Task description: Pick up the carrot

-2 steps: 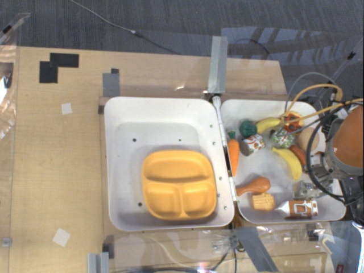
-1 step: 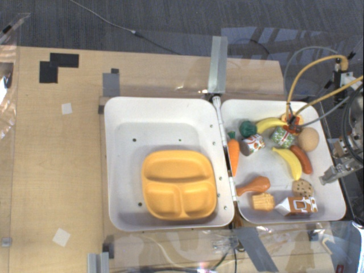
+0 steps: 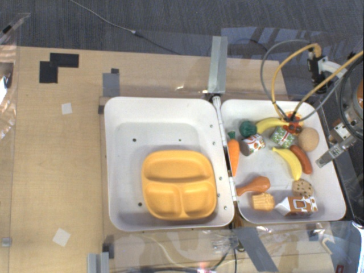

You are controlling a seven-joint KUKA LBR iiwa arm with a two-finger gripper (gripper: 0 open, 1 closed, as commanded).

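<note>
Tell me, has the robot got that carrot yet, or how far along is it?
Nothing looks done yet. The carrot lies in the right bin, against its left wall, beside a small can. Nothing is in hand: the arm sits at the bin's right edge, far from the carrot. Left to do: reach across, close on the carrot and lift it.

— What do we see of the arm (image 3: 359, 104) at the right edge of the frame?

— We see a patch of orange there, and below it a small silver-grey metal bracket (image 3: 331, 154) with angular edges.

— And the wiring?

— In the upper right we see a yellow cable (image 3: 273, 84) curving in a loop, a thin grey cable (image 3: 263, 70) looping outside it, and a white connector (image 3: 328, 66) on a dark block.
</note>
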